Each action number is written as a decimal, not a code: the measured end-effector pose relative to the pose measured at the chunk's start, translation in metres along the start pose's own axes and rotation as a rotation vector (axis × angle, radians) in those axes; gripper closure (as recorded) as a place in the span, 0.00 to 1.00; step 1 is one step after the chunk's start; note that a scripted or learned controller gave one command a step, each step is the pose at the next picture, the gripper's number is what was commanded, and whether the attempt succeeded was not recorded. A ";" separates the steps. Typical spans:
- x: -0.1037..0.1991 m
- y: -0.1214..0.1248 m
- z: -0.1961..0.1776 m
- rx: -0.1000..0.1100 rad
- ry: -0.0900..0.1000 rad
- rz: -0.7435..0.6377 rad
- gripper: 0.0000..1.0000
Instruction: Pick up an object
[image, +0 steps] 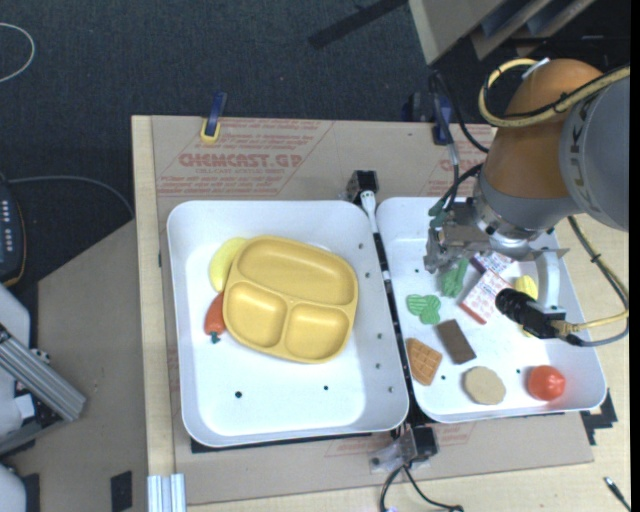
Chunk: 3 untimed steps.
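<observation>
Two shallow white bins lie side by side on the bench; the left bin (190, 330) carries one yellow compartment tray (290, 298), with one yellow piece (222, 262) and one red-orange piece (215, 317) tucked at the tray's left edge. The right bin (590, 385) holds the loose play-food items: one green leafy piece (424, 308), one brown bar (456, 341), one waffle (424, 360), one tan round biscuit (485, 385), one red tomato (545, 382), one red-and-white packet (484, 290) and one small yellow piece (527, 290).

The gripper (452, 262) hangs low over the far part of the right bin, just beyond the green leafy piece and beside the packet. A green item (455, 277) sits at its tip, but whether it is gripped, and how far the gripper is spread, cannot be told from this angle.

All candidates look light, rigid and smooth plastic, likely slippery; the flat bar and waffle probably want an edge-to-edge pinch, the tomato a grasp across its widest part.
</observation>
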<state>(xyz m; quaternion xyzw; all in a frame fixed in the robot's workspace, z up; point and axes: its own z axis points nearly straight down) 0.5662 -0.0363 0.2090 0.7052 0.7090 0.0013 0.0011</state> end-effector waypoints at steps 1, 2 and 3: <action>0.033 0.046 -0.009 -0.002 0.000 0.000 1.00; 0.082 0.074 -0.023 -0.002 0.002 -0.001 1.00; 0.080 0.078 -0.023 0.000 -0.001 0.004 1.00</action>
